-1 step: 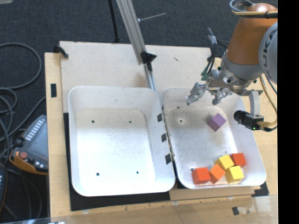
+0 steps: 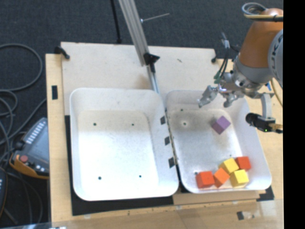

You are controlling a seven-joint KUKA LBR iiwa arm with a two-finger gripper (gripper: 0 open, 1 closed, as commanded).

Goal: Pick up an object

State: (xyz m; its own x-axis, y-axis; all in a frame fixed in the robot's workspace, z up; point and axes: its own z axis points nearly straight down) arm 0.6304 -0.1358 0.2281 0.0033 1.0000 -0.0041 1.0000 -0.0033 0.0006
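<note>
In the right bin (image 2: 190,132) a purple cube (image 2: 220,124) lies near the middle. Along the bin's near edge sit an orange-red cube (image 2: 205,179), an orange cube (image 2: 221,176), two yellow cubes (image 2: 230,165) (image 2: 239,177) and a red cube (image 2: 243,163), packed close together. My gripper (image 2: 219,97) hangs over the far part of the right bin, above and a little behind the purple cube, with its fingers spread apart and nothing between them.
The left bin (image 2: 116,144) lies beside the right one. A slanted aluminium post (image 2: 136,30) rises from the bench behind the bins. Cables and a pendant (image 2: 28,149) lie on the floor at the left.
</note>
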